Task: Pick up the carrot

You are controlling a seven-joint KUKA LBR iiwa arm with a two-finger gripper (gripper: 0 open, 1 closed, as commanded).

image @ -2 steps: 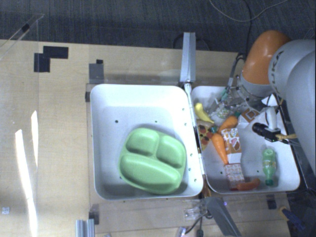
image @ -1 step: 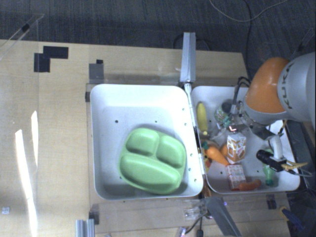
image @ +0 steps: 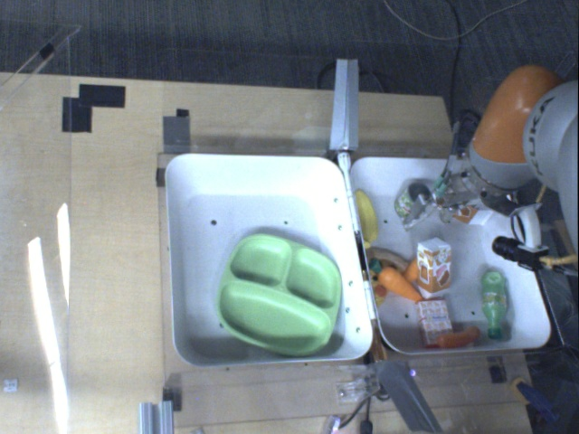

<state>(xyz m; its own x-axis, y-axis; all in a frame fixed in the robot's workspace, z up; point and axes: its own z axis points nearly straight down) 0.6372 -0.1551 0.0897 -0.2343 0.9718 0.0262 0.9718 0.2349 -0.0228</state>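
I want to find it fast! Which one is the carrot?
Look in the right bin, near its left wall. The carrot lies just left of the small orange-and-white carton. It is plain orange and tapered, unlike the yellow banana above it.

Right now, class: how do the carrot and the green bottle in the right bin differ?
The carrot is orange and tapered; the green bottle is green and rounded. The carrot lies slantwise near the bin's left wall; the bottle lies by its right wall. Both rest in the right bin.

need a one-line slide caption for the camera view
KUKA arm's claw hovers at the right bin's far side, apart from the carrot near the divider; green tray in the left bin.
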